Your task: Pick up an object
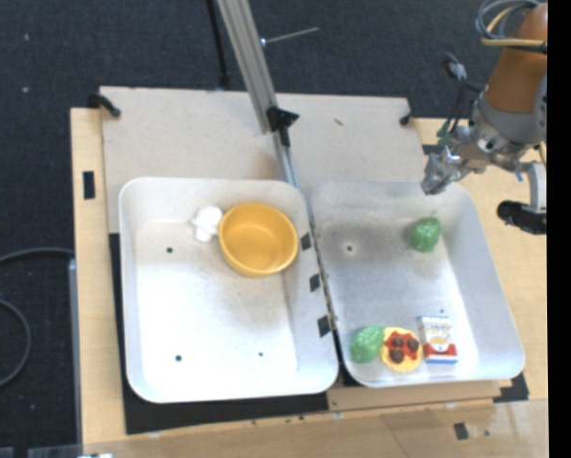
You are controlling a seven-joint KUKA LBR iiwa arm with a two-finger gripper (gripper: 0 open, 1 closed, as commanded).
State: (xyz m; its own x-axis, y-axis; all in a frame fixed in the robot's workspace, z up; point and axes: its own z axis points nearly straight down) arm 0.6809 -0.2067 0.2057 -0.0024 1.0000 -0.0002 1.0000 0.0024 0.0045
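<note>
Green object (424, 235) sits in the right bin (486, 256), upper part, near the far-right wall, apart from everything else. Camera view: gripper (436, 181) hangs over the right bin's far rim, just up & right of that green object, not touching it; nothing btwn the tips as far as visible. Can't tell how wide it's open, too small & dark. Along the right bin's near edge, a row: second green item (367, 343), a round yellow-red piece (401, 348), a small white-red carton (439, 341), all close together. Left bin (171, 351) has a yellow bowl (258, 239) upright near its far-right corner, w/ a small white object (207, 222) touching its left side.
</note>
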